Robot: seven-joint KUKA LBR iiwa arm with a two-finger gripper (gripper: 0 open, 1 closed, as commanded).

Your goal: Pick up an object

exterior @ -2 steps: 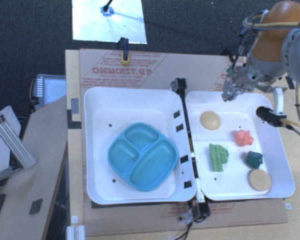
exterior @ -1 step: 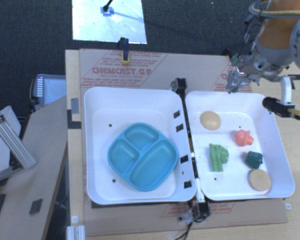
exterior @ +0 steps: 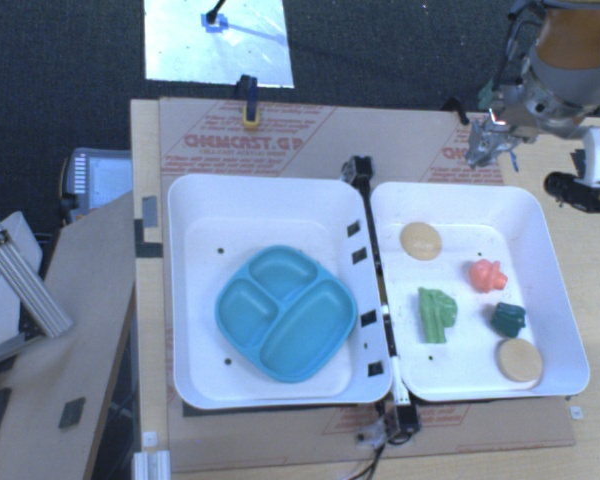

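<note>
Gripper (exterior: 483, 146) above the worktop (exterior: 400, 133) behind the right bin (exterior: 555, 258); whether open or closed cannot be told. Blue plate (exterior: 285, 311) in left bin (exterior: 195, 268).

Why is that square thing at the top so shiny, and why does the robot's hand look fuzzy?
In the camera view, the shiny silver square sheet bounces light back, so it glares pale. In the same view, the gripper looks soft and small, so its details are hard to read. The white bins are evenly lit with faint shadows, and the blue divided plastic plate looks sharp enough.
</note>
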